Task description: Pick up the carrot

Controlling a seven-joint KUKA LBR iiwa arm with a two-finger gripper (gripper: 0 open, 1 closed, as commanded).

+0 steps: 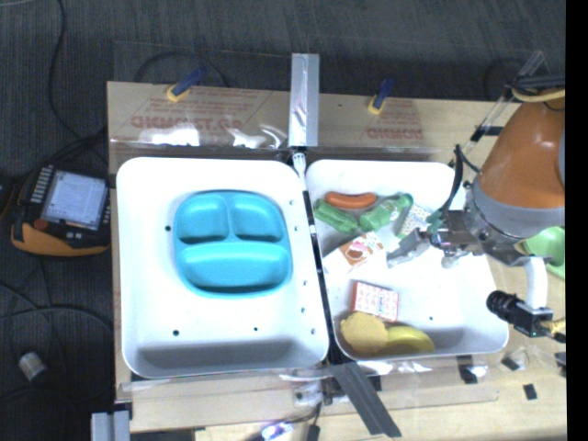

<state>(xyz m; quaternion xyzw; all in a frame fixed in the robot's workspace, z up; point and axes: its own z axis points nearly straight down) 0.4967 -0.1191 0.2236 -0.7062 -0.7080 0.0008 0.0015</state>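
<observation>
The carrot (350, 199) lies untouched at the far end of the right bin (478, 324), the gripper (411, 247) hovering near with fingers spread, holding nothing; the whole pick remains

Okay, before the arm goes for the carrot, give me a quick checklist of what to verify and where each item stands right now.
1. Carrot located: ok. The carrot lies at the far edge of the right bin.
2. Carrot free of clutter: not ok. A green leafy item lies against its near side.
3. Hand over the carrot: not ok. The hand sits to the right of it and nearer the camera, above mid-bin.
4. Hand free of any object: cannot tell; the fingers are too blurred.
5. Other items away from the carrot: ok. The red patterned card and the yellow banana lie nearer the front of the bin.
</observation>
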